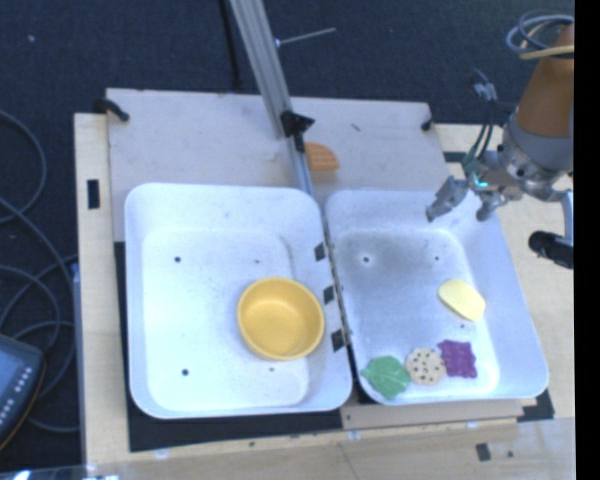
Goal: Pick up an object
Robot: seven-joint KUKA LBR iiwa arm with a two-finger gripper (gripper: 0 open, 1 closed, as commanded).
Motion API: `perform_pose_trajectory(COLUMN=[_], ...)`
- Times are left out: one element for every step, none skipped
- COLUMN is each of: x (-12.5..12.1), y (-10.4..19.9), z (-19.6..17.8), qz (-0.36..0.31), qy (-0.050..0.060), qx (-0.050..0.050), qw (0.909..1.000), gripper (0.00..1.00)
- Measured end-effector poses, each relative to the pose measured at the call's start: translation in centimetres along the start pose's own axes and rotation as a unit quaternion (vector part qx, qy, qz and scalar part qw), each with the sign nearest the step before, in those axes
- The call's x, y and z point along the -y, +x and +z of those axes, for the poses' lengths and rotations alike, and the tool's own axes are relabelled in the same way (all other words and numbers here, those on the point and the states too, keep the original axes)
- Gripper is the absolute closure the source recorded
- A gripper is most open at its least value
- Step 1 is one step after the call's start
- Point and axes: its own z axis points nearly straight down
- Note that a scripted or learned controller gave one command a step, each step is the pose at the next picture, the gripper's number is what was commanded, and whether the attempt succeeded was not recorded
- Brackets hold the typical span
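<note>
My gripper [467, 203] hangs over the back right corner of the right bin [400, 258], its two fingers spread apart with nothing between them. A pale yellow flat piece [461, 299] lies in that bin, below and slightly in front of the gripper. Along the bin's front edge sit a green leaf-shaped piece [385, 375], a round speckled cookie [424, 365] and a purple piece [458, 358]. A yellow bowl [280, 318] stands upright in the left bin [180, 268], far from the gripper.
A slanted metal rail [270, 78] crosses from the top down to the seam between the bins. An orange object [321, 157] lies on the board behind the bins. Cables and a tablet [0, 388] lie on the floor at left.
</note>
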Motion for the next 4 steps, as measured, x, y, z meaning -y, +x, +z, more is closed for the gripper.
perform_pose_trajectory(x=[-0.3, -0.1, -0.4, -0.7], y=[-0.4, -0.5, -0.7, -1.2], z=[6.2, 11.4, 9.9, 3.4], qz=[0.002, 0.002, 0.001, 0.001], qy=[0.002, 0.002, -0.002, -0.004], qx=[0.000, 0.000, 0.002, 0.000], qw=[1.0000, 1.0000, 1.0000, 1.0000], gripper=[0.00, 0.00, 1.00, 1.00])
